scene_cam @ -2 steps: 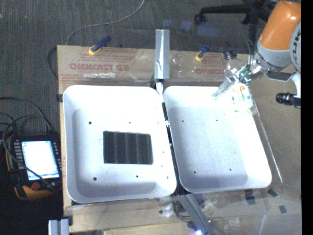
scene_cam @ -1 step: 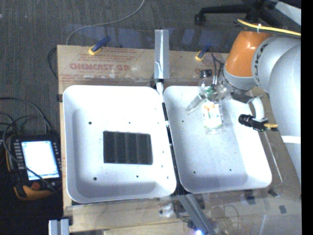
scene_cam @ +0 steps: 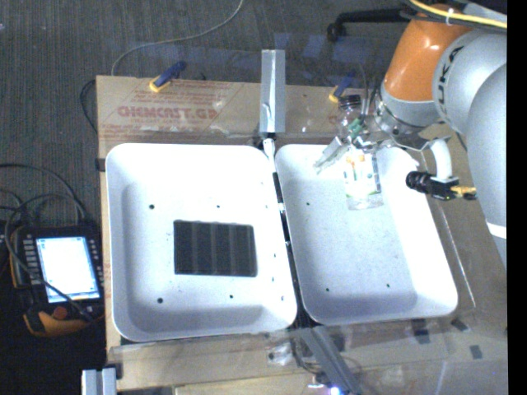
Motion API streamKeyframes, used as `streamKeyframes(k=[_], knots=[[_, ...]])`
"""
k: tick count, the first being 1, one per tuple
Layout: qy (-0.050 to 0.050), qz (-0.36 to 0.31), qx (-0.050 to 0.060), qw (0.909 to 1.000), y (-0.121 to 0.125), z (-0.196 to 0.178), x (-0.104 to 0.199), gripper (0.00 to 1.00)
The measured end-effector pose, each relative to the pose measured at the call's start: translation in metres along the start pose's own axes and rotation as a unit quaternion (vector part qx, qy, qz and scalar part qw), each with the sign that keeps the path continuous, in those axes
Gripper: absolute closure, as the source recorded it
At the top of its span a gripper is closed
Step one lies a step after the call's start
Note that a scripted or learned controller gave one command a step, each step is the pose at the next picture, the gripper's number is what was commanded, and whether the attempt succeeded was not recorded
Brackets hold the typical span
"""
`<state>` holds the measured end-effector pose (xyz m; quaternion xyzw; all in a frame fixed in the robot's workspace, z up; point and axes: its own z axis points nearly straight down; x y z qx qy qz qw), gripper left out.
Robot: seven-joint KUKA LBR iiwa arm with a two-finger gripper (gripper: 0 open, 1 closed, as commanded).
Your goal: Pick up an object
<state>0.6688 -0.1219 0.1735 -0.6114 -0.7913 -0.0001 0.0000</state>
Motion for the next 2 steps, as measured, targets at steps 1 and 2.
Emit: streamKeyframes(k=[1,2], knots=[[-0.001,0.073,0.001,0.9973,-0.001,0.066,-0.001,1.0],[0.0,0.047,0.0,0.9989,0.013,-0.011,0.052,1.0]])
